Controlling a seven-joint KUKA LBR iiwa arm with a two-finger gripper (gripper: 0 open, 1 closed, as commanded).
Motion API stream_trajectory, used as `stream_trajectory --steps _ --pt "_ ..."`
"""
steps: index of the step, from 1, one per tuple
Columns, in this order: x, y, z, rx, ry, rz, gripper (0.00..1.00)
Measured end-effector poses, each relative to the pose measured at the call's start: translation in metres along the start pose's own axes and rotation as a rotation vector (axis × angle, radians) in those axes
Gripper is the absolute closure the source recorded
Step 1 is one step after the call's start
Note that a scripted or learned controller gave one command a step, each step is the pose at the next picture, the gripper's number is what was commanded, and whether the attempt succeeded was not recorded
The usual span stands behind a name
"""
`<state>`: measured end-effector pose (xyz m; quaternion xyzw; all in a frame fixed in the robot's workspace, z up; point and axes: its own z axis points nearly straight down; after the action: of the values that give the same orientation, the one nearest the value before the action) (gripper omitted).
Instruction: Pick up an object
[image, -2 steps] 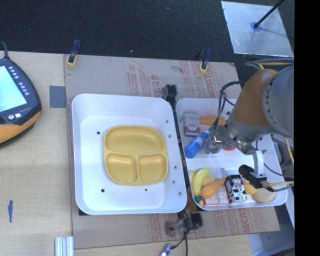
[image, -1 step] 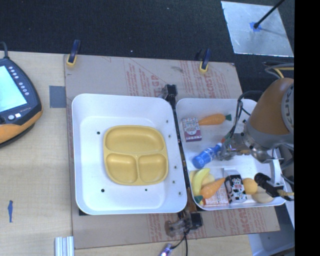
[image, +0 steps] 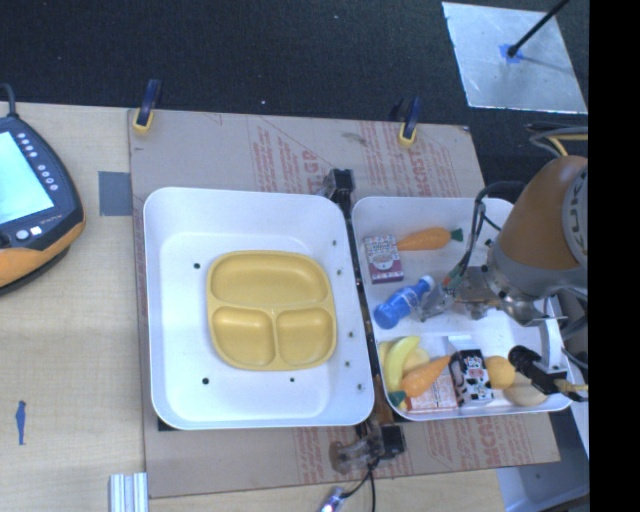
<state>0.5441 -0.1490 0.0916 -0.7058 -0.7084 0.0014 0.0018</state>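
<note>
Blue bottle (image: 403, 300): lies on its side in the right bin (image: 372, 215), below the small carton (image: 382, 258), pale cap toward the arm.
Handling: probably light, hard plastic, slick and apt to roll (best taken across the middle of the barrel).
Tool (image: 452, 298): low in the right bin, just right of the bottle's cap end, close or touching; whether it is spread or closed, I cannot tell.
Hold: nothing visibly gripped.

Wood bench (image: 60, 350), dark carpet floor (image: 250, 50)
</note>
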Motion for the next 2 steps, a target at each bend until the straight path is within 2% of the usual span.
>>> stream_trajectory --steps 1,2 --pt "0.037 0.059 -0.001 -0.002 -0.006 0.002 0.00" --pt "0.037 0.109 0.000 0.004 0.000 0.003 0.00"
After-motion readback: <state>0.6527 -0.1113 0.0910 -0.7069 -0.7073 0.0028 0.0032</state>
